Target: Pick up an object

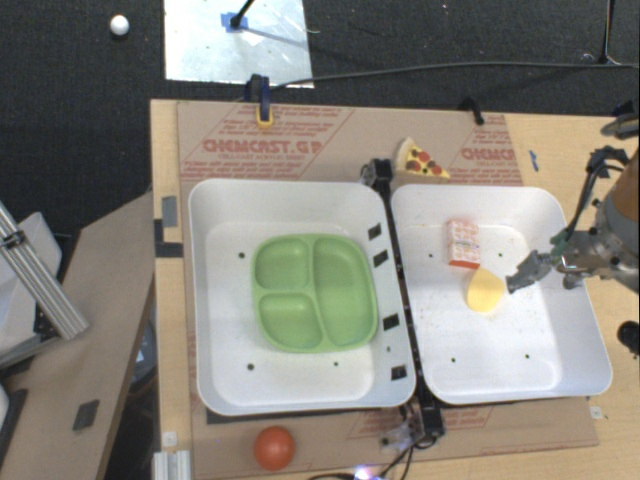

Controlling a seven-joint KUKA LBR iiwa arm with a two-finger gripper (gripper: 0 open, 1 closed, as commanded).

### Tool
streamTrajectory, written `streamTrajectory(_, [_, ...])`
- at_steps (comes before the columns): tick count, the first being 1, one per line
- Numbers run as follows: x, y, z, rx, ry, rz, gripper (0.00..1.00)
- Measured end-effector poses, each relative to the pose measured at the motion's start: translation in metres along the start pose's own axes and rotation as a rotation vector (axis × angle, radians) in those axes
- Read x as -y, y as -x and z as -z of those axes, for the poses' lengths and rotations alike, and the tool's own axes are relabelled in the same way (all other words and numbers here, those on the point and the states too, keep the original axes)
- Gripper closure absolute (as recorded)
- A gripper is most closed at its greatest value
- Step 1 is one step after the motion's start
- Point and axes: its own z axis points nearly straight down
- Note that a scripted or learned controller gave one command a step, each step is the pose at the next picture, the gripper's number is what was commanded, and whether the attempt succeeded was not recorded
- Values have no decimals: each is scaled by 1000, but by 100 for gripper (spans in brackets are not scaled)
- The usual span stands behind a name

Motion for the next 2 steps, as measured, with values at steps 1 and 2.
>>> streamTrajectory(1, [-4,-7,-46,-1,-4,-1,0])
streamTrajectory(2, [5,-10,-96,-1,-4,-2,0])
